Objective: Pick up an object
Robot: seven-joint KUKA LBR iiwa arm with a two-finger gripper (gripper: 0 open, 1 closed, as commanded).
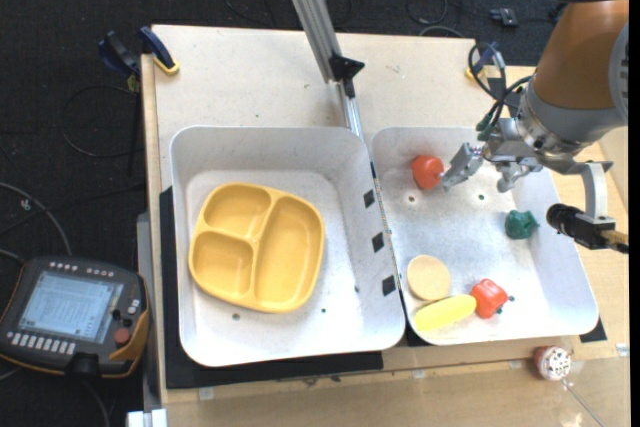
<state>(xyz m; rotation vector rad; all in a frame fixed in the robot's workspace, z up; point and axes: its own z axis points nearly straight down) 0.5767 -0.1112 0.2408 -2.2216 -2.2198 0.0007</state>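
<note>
The open two-finger gripper (pixel 484 168) (nothing between its fingers) could nudge the small round red ball (pixel 427 171) toward the right bin's (pixel 560 305) far edge

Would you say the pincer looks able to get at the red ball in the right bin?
Probably yes: the pincer hangs just beside the red ball, with bare bin floor between them.

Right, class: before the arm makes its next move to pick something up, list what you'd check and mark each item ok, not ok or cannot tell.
1. End effector open: ok, fingers spread.
2. Nothing between the fingers: ok.
3. Target nearby: ok, the red ball sits just to the left of the fingers.
4. End effector centred on the ball: not ok, it is to one side.
5. Neighbours clear: ok, the green object and red pepper lie apart.
6. Height above the right bin: cannot tell.
</note>
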